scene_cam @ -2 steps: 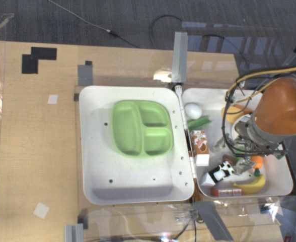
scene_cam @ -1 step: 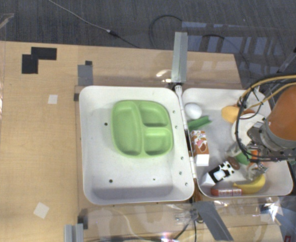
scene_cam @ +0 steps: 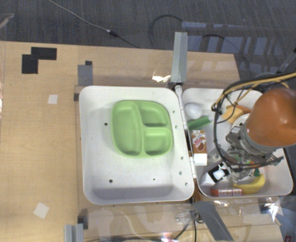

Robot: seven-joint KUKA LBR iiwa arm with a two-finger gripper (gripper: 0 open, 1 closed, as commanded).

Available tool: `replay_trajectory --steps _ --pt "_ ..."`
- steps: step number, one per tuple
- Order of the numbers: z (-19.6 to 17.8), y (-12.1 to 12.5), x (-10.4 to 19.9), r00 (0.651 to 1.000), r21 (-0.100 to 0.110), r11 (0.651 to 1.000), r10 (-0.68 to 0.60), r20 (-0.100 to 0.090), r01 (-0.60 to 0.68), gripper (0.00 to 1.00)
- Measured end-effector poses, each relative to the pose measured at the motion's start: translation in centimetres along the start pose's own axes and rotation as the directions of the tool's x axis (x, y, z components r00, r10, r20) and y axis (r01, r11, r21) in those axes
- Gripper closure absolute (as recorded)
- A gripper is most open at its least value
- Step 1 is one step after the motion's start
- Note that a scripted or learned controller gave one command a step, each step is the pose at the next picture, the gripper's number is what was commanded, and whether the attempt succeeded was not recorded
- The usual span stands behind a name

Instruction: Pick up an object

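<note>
My arm's orange band point(scene_cam: 276, 117) hangs over the right bin point(scene_cam: 288, 183). The gripper point(scene_cam: 238, 169) points down into the bin's front half, mostly hidden under the wrist. Right by it lie a yellow banana point(scene_cam: 252, 184), a black and white item point(scene_cam: 218, 173) and a red and white tube point(scene_cam: 226, 191). A small printed carton point(scene_cam: 199, 141) lies along the bin's left wall. Farther back sit a white ball point(scene_cam: 193, 109), a green piece point(scene_cam: 198, 122) and an orange and yellow item point(scene_cam: 237, 112).
The left bin point(scene_cam: 95, 150) holds a green divided plate point(scene_cam: 141, 128). A grey metal post point(scene_cam: 178, 59) stands behind the gap between the bins. Black cables point(scene_cam: 219, 130) loop from the wrist over the right bin. Bare wooden bench point(scene_cam: 32, 135) stretches to the left.
</note>
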State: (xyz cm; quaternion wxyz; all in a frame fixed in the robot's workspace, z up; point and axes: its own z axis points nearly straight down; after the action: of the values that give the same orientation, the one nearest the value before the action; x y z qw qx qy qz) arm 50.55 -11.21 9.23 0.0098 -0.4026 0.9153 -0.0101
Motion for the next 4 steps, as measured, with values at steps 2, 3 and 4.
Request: replay_trajectory --steps 2,3,4 --pt "0.3 -5.7 7.4 0.981 -0.008 0.981 -0.194 0.003 0.194 0.00" --pt "-1.5 -8.7 -8.4 0.975 -0.019 0.975 -0.220 0.008 0.220 0.00" --pt "-0.1 -4.0 -5.9 0.971 0.001 0.971 -0.240 0.005 0.240 0.00"
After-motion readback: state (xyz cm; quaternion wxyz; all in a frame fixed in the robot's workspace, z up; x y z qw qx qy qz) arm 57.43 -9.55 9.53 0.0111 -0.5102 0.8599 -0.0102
